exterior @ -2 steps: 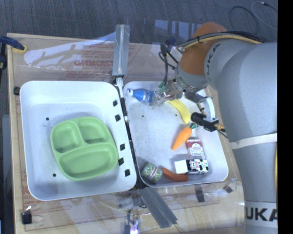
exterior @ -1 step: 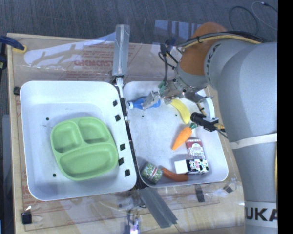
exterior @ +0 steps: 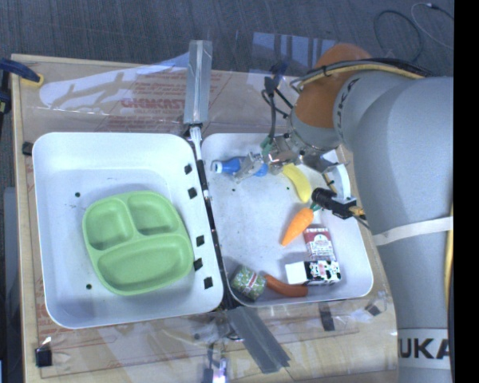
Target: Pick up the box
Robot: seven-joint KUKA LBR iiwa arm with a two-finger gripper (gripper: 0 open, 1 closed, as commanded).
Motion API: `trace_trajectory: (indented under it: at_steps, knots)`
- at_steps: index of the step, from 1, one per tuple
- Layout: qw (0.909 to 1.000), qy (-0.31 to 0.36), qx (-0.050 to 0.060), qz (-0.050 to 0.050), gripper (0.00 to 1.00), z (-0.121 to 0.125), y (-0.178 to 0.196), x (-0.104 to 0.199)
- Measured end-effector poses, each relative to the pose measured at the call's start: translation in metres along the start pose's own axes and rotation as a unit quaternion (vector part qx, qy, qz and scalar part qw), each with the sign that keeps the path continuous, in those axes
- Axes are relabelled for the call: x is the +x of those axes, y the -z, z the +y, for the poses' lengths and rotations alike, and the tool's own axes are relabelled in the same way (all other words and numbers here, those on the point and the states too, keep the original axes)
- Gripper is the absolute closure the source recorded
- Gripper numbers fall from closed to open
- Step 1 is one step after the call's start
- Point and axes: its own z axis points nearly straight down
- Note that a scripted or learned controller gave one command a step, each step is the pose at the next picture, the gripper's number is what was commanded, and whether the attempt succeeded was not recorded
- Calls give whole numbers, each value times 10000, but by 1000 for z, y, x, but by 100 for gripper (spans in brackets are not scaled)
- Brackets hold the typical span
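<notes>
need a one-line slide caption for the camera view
KUKA arm reaches into the right bin holding box, carrot and banana; green tray in left bin.

Both bins are white: the left bin (exterior: pixel 56 166) holds a light green divided tray (exterior: pixel 137 242), the right bin (exterior: pixel 239 222) an orange carrot (exterior: pixel 296 225), a yellow banana (exterior: pixel 298 181), and a blue object (exterior: pixel 231 166). The box (exterior: pixel 319 255) is dark red and white with black patches. A red-brown sausage (exterior: pixel 285 286) lies beside a green speckled ball (exterior: pixel 245 281). The counter (exterior: pixel 32 325) is pale wood.

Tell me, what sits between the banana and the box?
In the camera view, the carrot lies between the banana and the box, in the right bin.
</notes>
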Motion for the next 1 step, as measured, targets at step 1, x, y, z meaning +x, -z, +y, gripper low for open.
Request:
trace_trajectory:
  at_steps: [1]
  knots:
    - [10000,25,43,5,100,-2,9,0]
